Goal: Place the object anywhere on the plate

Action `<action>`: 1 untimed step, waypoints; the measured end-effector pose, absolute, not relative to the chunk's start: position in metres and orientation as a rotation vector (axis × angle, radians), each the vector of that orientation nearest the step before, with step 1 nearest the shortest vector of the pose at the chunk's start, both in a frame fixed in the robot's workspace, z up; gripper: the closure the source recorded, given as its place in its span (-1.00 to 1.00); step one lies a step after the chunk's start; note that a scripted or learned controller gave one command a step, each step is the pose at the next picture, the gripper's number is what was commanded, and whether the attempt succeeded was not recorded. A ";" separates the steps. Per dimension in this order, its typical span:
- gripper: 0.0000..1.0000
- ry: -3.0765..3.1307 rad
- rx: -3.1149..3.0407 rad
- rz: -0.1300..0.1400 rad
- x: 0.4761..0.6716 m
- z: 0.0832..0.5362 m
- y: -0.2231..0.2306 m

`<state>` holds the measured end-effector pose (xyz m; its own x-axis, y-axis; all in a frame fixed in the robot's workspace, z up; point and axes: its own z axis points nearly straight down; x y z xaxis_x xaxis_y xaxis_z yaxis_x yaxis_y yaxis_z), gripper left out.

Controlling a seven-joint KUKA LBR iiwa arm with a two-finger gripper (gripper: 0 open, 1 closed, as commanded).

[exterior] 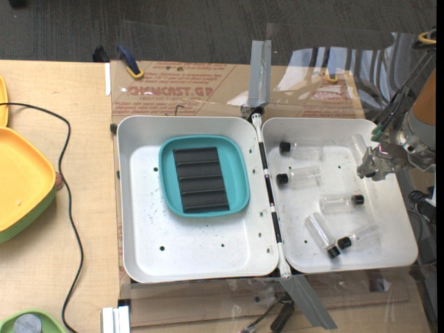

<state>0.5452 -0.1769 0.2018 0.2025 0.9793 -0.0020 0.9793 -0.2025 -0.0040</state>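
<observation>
Claw [372, 166], finger state indiscernible, hovers at the right bin's [399, 252] right edge. 5 clear plastic vials [320, 231] lie there: light, stiff, slippery, best pinched mid-barrel. Teal plate [239, 179] sits in the left bin [139, 220].

Teal plate [239, 179] with black ribbed insert [201, 180], white bins [139, 207], clear black-capped vials [320, 231]
</observation>
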 end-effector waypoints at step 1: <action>-1.00 -1.983 -2.435 0.006 0.545 0.202 -0.177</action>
